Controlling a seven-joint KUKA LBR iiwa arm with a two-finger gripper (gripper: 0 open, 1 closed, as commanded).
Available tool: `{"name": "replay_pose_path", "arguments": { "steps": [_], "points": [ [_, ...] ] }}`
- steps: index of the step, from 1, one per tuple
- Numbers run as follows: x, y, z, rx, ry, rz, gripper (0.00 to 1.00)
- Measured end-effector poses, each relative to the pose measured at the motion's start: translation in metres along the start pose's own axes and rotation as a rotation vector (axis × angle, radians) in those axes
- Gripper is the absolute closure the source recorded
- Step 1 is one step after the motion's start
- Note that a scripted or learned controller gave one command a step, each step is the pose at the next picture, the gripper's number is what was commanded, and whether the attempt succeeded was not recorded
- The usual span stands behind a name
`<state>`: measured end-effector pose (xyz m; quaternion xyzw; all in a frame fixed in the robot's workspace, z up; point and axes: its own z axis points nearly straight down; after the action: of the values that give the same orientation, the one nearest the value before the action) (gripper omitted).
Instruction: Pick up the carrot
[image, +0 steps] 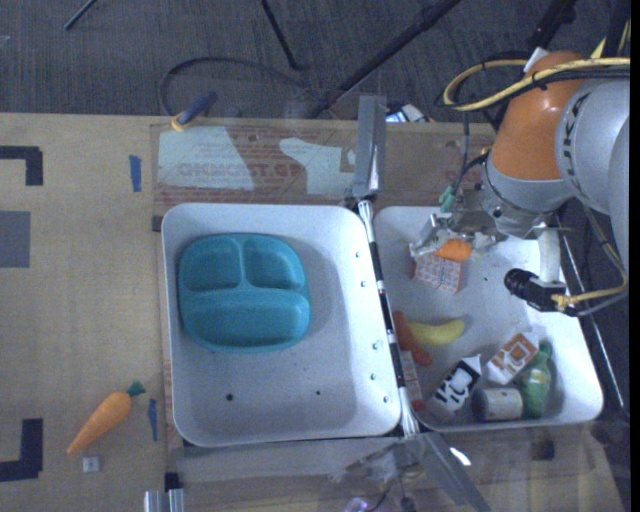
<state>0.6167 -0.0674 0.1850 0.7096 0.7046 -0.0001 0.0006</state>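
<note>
While my arm (560, 130) reaches in from three o'clock, my pincer (450, 232) hangs over the far end of the right bin (580, 395) — right above a small orange-topped carton (441, 268). Whether my fingers are apart or together, I cannot tell; the wrist hides them from this angle.

The carrot (100, 420) is nowhere near me! It lies out on the bare bench (70, 290) at about eight o'clock from the left bin (265, 405), well apart from the bin's outer wall, leaf end pointing up toward one o'clock.

Between us sits the whole left bin, with a blue divided plate (242, 290) lying flat in its far half. Then the ridge where the two bins meet.

Down in my own bin: a banana (438, 330) just past the carton at six o'clock, something red (410, 340) touching its left end, a black-and-white carton (458, 385) nearer the front wall, an orange-and-white box (512, 355) beside it, a grey can (497, 403) and a green bottle (537, 380) packed in the front corner at five o'clock.
</note>
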Motion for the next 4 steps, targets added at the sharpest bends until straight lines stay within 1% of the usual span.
{"name": "replay_pose_path", "arguments": {
  "steps": [1, 2, 3, 4],
  "points": [
    [-0.044, 0.037, 0.098, -0.003, -0.001, 0.054, 0.00],
    [-0.040, 0.051, 0.025, -0.001, 0.000, 0.228, 0.00],
    [-0.040, 0.052, 0.085, -0.006, -0.001, 0.078, 0.00],
    [-0.040, 0.054, 0.071, -0.011, -0.005, 0.075, 1.00]
  ]
}}
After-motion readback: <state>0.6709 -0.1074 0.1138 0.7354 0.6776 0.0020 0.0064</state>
